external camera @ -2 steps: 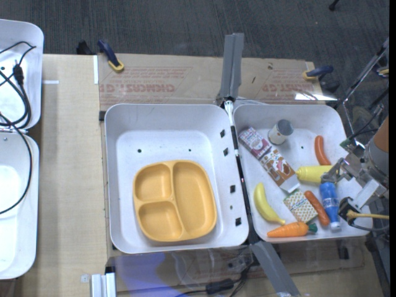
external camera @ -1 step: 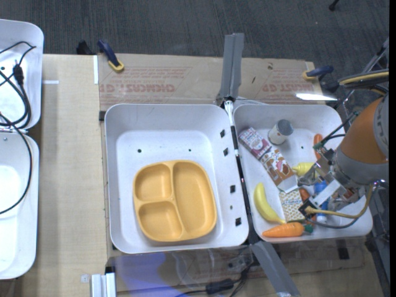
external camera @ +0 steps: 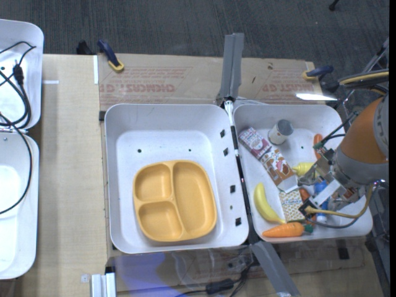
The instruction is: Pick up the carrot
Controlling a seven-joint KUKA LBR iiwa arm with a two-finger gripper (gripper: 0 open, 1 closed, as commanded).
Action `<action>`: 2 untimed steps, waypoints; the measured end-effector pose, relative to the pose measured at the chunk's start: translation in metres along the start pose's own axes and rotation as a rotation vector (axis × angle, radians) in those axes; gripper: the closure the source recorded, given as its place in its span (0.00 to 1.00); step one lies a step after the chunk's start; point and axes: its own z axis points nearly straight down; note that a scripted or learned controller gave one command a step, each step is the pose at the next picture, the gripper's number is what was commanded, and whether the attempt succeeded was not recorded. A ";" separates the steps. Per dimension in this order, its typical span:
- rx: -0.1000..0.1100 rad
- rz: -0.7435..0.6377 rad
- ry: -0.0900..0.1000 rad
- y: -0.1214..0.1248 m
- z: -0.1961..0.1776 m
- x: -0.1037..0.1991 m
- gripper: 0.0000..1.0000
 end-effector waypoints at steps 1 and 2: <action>-0.002 0.193 0.001 0.084 -0.001 0.055 0.00; -0.004 0.013 0.001 0.075 -0.002 0.122 0.00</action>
